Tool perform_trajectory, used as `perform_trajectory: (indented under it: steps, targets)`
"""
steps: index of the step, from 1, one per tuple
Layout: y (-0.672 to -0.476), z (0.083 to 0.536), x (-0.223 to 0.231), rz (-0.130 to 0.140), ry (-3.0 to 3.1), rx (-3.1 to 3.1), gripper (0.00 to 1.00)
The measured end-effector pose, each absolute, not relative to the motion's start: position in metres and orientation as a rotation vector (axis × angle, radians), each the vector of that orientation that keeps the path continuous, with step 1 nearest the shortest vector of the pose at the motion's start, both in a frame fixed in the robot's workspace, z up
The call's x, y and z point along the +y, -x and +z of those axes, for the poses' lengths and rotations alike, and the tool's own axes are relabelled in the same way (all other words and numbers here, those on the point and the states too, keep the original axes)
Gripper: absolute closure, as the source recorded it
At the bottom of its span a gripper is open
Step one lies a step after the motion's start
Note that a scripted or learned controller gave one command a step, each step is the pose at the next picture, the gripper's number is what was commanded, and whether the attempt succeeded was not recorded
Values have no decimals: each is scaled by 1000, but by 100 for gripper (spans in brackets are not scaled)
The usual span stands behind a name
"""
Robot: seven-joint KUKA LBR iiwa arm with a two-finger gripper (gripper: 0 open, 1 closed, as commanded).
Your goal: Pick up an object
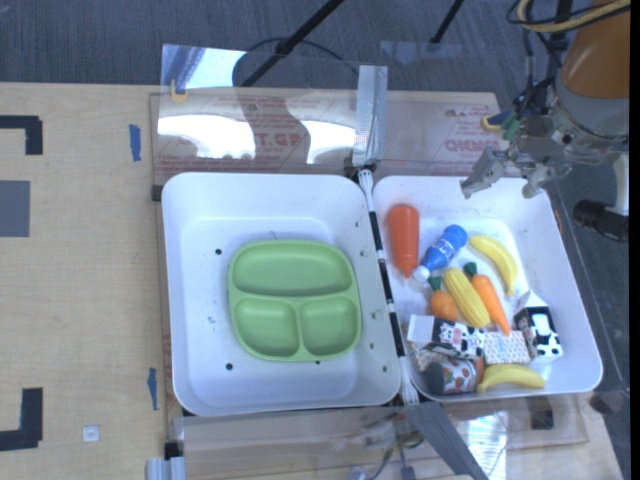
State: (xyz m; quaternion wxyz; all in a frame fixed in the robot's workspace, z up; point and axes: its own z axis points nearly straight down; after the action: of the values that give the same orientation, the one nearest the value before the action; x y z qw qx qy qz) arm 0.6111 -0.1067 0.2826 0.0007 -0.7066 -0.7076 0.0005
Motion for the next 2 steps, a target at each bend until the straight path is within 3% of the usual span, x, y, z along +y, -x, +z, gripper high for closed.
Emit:
perform_trajectory:
  steps: [1, 2]
  targets:
    - [-630, 101, -155, 0, 2105, -2331, 0]
    - [-598, 86, -195, -1, 1981, -2438, 0]
